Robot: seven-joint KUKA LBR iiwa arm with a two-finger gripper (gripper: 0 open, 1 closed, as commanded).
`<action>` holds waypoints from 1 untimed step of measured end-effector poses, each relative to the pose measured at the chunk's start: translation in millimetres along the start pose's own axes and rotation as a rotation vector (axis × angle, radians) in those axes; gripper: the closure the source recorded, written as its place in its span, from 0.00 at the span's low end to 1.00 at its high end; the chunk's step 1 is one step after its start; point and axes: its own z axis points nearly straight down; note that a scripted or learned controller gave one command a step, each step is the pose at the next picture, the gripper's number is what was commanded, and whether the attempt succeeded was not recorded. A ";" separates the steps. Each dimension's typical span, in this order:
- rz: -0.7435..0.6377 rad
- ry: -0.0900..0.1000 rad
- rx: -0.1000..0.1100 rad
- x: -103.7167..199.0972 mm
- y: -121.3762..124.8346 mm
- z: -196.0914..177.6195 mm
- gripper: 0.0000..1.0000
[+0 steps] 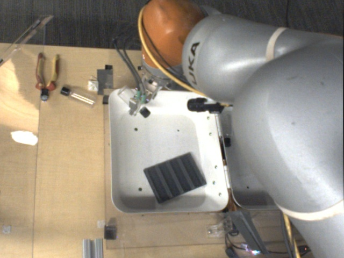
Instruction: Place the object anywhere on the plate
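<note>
The scene is evenly and brightly lit from above. A glare patch is seen on the worktop [16, 93] at the left edge. Soft shadows are cast inside the left bin [161, 144]. The arm [269, 90] is rendered slightly soft; overall sharpness is moderate.

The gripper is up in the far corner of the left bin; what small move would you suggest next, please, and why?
Probably travel toward the dark ribbed plate. The gripper hangs over the left bin at its far corner, well apart from the plate near the front wall.
</note>
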 end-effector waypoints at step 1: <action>-0.334 -0.001 -0.002 16.4 12.9 -76.9 1.00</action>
